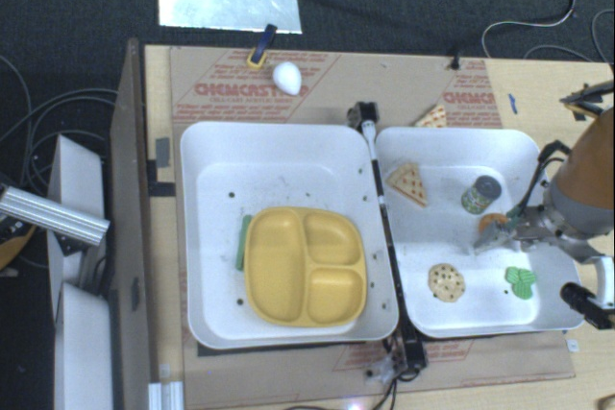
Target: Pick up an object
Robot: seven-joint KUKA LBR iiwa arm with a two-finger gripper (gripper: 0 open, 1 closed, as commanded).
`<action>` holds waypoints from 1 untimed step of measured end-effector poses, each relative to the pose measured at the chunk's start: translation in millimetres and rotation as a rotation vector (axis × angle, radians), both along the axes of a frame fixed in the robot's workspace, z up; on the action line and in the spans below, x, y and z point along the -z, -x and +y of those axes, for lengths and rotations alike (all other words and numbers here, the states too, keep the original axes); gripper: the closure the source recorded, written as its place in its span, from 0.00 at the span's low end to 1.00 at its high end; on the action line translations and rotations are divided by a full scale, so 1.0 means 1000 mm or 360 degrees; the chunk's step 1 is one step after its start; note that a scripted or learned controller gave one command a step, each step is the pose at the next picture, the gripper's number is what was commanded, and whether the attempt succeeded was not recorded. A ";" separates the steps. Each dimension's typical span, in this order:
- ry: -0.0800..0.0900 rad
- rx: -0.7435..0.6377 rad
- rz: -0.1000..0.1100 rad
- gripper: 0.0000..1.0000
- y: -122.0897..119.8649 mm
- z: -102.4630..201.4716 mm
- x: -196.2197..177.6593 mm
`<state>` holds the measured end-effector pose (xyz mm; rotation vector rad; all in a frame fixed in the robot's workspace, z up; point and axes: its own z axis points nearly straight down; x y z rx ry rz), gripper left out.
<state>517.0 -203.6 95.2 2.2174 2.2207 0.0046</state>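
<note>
The right bin [519,147] holds several small objects. An orange-brown wedge like a toast slice [408,184] lies at its far left. A grey-green can [479,193] stands near the middle, and a round speckled cookie [446,281] lies toward the front. A small green toy [521,281] sits at the front right. My gripper [502,233] is low in this bin, reaching in from the right, just below the can. A small orange object [494,221] lies right at its tip; whether it is gripped is unclear.
The left bin [221,158] carries a yellow divided plate [306,266] with a green strip [242,241] along its left side. Behind the bins, on the cardboard, lie a white egg [286,77], a yellow-and-blue item [260,47] and a cracker [432,118]. The arm [586,192] fills the right edge.
</note>
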 end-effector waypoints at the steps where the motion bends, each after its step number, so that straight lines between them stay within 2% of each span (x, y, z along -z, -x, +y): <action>1: 0.0002 -0.0013 -0.0005 0.00 -0.071 0.029 0.010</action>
